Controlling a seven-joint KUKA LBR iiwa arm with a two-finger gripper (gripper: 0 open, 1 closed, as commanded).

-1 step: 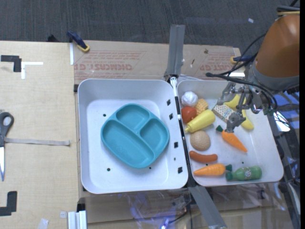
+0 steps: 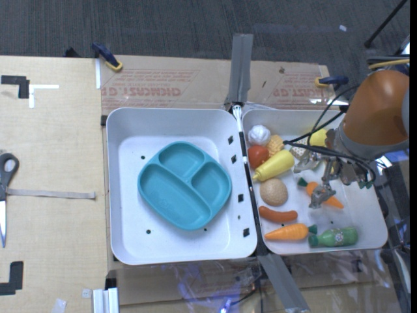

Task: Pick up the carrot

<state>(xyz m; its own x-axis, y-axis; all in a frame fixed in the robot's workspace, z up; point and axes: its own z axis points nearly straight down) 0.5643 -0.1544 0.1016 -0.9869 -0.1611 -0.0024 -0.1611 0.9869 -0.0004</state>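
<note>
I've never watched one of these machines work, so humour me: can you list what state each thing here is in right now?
Blue plate: right way up in the left bin, nothing on it.
Large carrot: lying flat near the right bin's front edge, untouched.
Small carrot: lying directly beneath the gripper.
Corn: lying tilted against the tomato.
Green bottle: on its side.
Scissors: lying on the bench.
</note>
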